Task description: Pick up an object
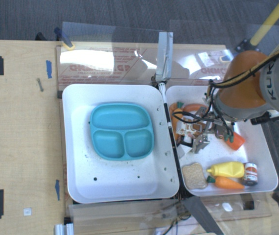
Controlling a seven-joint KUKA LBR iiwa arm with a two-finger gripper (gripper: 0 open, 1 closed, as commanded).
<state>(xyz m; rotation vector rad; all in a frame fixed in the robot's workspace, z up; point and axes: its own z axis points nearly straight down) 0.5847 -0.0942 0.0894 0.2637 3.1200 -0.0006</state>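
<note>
Progress: we judge the pick not yet made. The arm point(244, 80) reaches in from the right and sets its gripper point(204, 137) low inside the right bin point(269, 173), among the items at that bin's upper left; cables and wrist hardware clutter the spot, so we cannot tell how the gripper is set, nor see any object lifted clear. What remains, as we read it: closing on one item and raising it out.

Left bin point(76, 131): one blue divided plate point(122, 131), three compartments, lying flat near the middle. A few dark specks on the bin floor beside it.

Right bin, holding the task's candidates:
- orange-and-white cluster point(187, 121) at upper left, under and beside the gripper; we cannot name the separate pieces
- small orange piece point(235, 140), just right of the gripper
- speckled bread slice point(194, 175), near the front wall
- yellow bottle-like item point(227, 170), just right of the bread
- carrot point(228, 183), touching the yellow item's lower side
- small red-and-white jar point(250, 174), at the right end of that row

The front row lies well apart from the gripper
</note>
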